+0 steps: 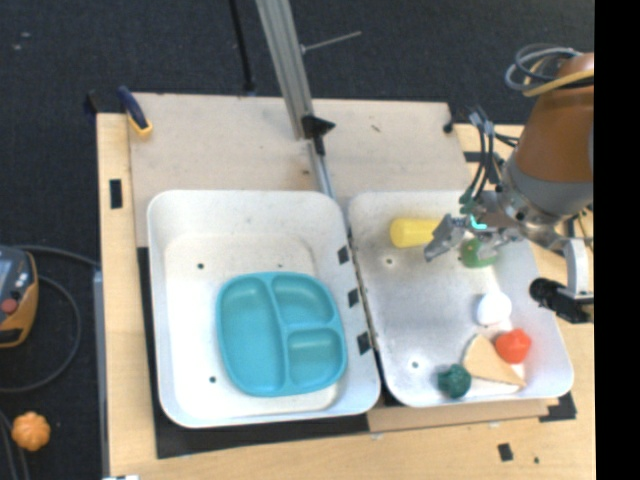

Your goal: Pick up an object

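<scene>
The pincer (pixel 462 236) hangs low over the upper part of the right bin (pixel 420 368), its fingers apart with nothing between them, one metal finger reaching toward the yellow object (pixel 411 232) and the green object (pixel 478 253) sitting just under the wrist. Those two are the nearest candidates for a pick.

The risk, as I judge it, is a miss between them: closing here could catch air, or a fingertip could nudge the rounded yellow piece so it rolls toward the bin wall. The green piece is partly hidden by the wrist, so its shape is unclear.

Further down the bin lie a white ball (pixel 492 308), a red ball (pixel 514 346) resting on a tan wedge (pixel 488 365), and a dark green lump (pixel 454 380), all smooth and small; round ones would slip easily. The left bin (pixel 180 228) holds a glossy turquoise divided plate (pixel 282 332). Both bins are matte white plastic on a pale wooden surface (pixel 220 138).
</scene>
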